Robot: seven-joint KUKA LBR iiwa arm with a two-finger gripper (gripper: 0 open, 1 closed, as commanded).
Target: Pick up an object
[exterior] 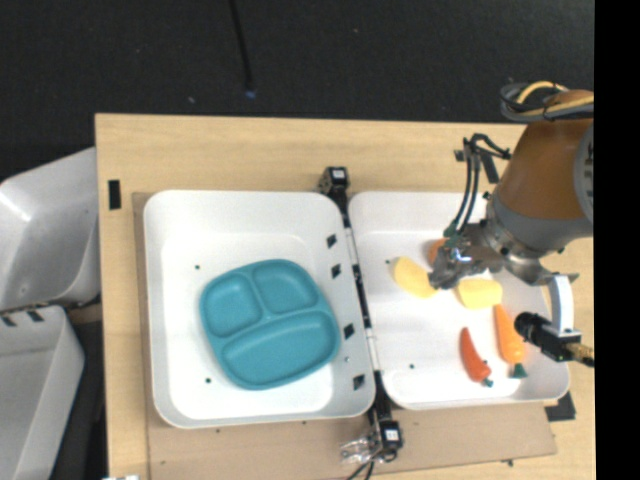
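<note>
Glossy teal plate, three sections, in left bin. Right bin: lemons, chili, carrot. Gripper at lemons' 12 o'clock; grip can't tell. Wood bench.

At the right edge of the frame you see the arm as a bulky rounded body, its upper part a broad orange band and the part below it smooth grey. Follow the thin black cables looping down its left side from the upper right, and you reach the gripper, a small cluster of dark and metallic parts. Look lower right for a white bracket and a black fitting.
</note>
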